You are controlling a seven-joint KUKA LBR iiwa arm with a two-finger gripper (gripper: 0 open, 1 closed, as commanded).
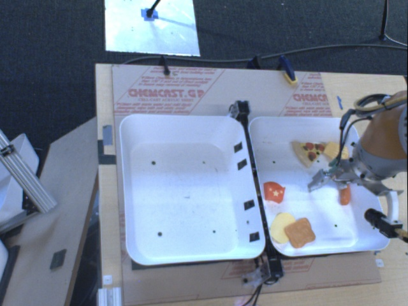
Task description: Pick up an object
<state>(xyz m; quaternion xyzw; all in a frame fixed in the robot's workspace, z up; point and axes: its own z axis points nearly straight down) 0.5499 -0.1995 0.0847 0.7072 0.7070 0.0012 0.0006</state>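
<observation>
Gripper (324, 178) low in right bin (280, 132), jaw state not discernible; pizza slice (308, 152) just at its 11 o'clock, orange sausage (345, 196) at 4 o'clock.

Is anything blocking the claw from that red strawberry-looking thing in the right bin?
Nothing visible does. The gripper hovers in the right bin, and bare white floor lies between it and the red strawberry-like toy to its left.
</observation>
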